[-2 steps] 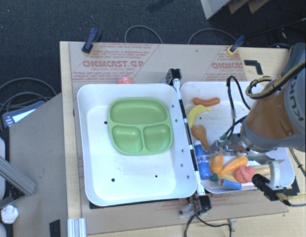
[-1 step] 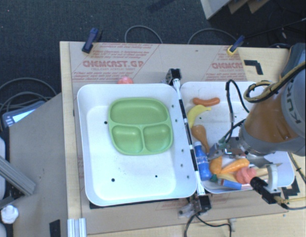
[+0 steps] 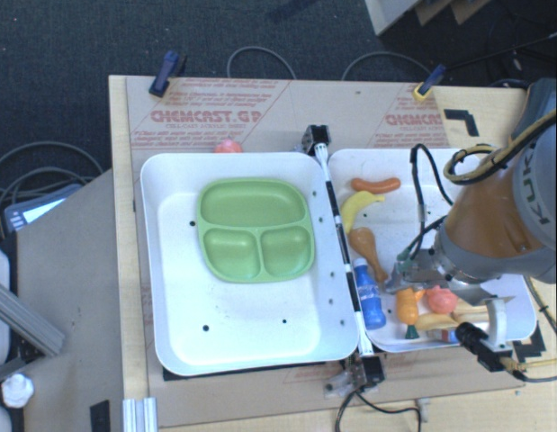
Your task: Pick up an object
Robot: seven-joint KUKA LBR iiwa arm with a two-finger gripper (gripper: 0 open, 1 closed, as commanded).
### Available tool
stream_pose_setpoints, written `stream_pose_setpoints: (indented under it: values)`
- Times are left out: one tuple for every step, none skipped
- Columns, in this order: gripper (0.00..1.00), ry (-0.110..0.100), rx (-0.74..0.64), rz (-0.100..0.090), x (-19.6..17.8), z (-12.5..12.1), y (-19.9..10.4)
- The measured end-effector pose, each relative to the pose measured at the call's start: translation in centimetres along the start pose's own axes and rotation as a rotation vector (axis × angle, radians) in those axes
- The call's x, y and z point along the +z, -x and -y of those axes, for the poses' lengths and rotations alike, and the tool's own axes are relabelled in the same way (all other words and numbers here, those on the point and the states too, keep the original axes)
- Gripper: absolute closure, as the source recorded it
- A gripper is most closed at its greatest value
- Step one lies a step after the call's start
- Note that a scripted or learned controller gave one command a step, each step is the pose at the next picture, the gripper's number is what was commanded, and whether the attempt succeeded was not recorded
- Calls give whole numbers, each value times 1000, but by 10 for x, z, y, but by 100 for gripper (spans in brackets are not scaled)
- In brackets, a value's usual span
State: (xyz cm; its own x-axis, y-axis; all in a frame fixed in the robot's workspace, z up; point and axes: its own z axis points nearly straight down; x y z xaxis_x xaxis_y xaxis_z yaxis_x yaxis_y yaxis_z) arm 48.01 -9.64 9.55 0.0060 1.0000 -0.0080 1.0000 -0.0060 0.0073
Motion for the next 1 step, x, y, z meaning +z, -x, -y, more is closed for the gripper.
stream_pose_setpoints:
  values:
    - [100, -6, -7, -8, -89, -44, -62]
